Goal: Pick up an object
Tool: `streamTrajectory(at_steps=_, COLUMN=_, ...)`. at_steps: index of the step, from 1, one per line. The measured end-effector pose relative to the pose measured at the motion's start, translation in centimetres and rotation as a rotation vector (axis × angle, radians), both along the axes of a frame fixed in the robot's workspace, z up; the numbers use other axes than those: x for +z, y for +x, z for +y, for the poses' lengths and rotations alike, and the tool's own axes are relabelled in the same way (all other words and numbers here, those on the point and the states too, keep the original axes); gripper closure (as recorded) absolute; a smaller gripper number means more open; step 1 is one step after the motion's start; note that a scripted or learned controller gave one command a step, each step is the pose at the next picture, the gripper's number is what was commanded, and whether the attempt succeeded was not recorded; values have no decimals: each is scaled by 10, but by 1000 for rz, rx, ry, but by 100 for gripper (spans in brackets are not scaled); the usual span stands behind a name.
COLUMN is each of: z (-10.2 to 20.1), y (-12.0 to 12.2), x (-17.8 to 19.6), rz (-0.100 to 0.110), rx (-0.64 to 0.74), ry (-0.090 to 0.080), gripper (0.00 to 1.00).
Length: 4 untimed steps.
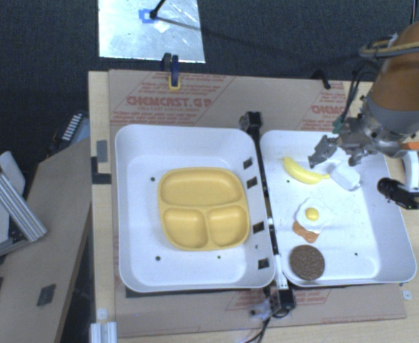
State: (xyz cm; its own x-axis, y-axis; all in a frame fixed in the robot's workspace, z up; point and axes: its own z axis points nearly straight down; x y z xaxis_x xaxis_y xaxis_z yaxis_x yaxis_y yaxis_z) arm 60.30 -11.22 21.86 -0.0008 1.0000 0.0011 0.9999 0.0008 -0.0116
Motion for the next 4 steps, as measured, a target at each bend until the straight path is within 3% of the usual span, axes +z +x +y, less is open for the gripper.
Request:
streamTrajectory(at_steps=1, z=0, y=3, x=7, rz=-13, rx=2, ry=-1, gripper=0)
streamTrajectory(at_steps=3, z=-1, y=-7, x=-114, rz=-9, rx=0, ry=-1, gripper=0)
streamTrajectory(at_steps=4, z=-1, y=-7, x=-135, rz=-11, rx=1, ry=-1, gripper=0)
